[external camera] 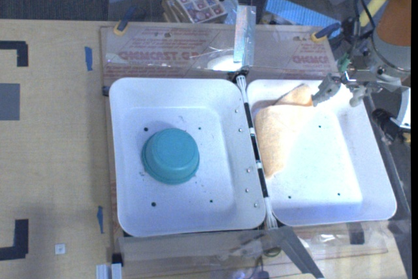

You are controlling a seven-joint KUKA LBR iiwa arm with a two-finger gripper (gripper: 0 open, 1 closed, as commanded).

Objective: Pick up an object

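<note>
A teal bowl [171,155] lies upside down in the left bin [124,101]. In the right bin [353,173], a tan, sponge-like cloth [279,131] rests against the left wall and reaches toward the back corner. My gripper [339,95] hangs over the back right part of that bin, just right of the cloth's top end. It is open, its two fingers [323,92] spread apart with nothing between them. The grey arm with its orange band [395,23] comes in from the upper right.
A clear plastic panel [196,52] stands behind the bins, with boxes and cables beyond it. A metal divider [251,140] separates the two bins. The wooden bench [52,140] extends to the left with black markers.
</note>
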